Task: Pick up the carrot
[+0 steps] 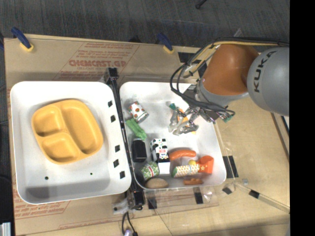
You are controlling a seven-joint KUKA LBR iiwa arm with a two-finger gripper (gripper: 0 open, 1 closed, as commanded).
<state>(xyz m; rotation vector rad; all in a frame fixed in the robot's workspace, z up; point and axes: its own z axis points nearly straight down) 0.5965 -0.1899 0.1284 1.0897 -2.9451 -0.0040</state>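
Your pincer point(183, 124) hangs over the right bin point(211, 132), a little above its middle; at this slant you cannot tell whether it is open, closed or gripping anything. The carrot point(193, 181) appears to be the small orange piece lying at about five o'clock in that bin, against the near wall, just under the corn cob point(186, 170). That reading is a judgement, since it is small and partly tucked away.

To take it cleanly, you would bring the pincer toward five o'clock, then descend straight, with its closing line across the carrot's short width. It sits crowded: the sausage point(182, 154) and a red-orange block point(206, 164) lie just beside, so a wide approach may snag them.

The toys look smooth, hard plastic, likely slippery. The left bin point(29, 181) bears a glossy yellow divided tray point(66, 130) with rounded compartments.
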